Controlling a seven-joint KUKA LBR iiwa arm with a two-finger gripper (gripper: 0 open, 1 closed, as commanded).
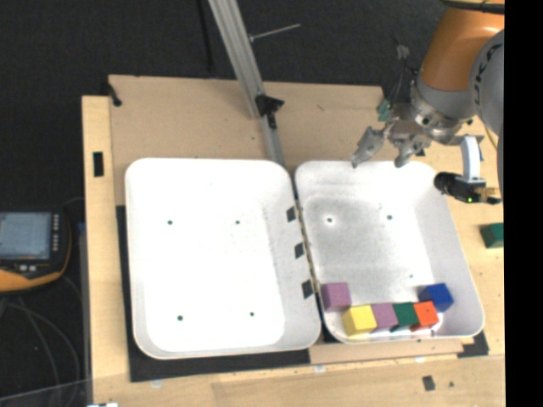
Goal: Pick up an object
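Looking down at a slant on the table (195, 117), which carries two shallow white bins side by side. The left bin (212, 253) lies toward 9 o'clock; the right bin (386, 227) lies toward 3 o'clock. The arm (454, 49), grey with an orange band, enters at about 1 o'clock. Its end effector (377, 153) hangs over the far rim of the right bin, fingers spread apart with nothing between them. The blocks sit well apart from it, clustered along the right bin's near wall at about 5 o'clock: a purple block (336, 294), a yellow block (360, 319), a second purple block (384, 315), a green block (405, 315), an orange block (425, 314) and a blue block (436, 295). A handheld screen unit (30, 242) rests at 9 o'clock, off the table; its writing is too small to read.
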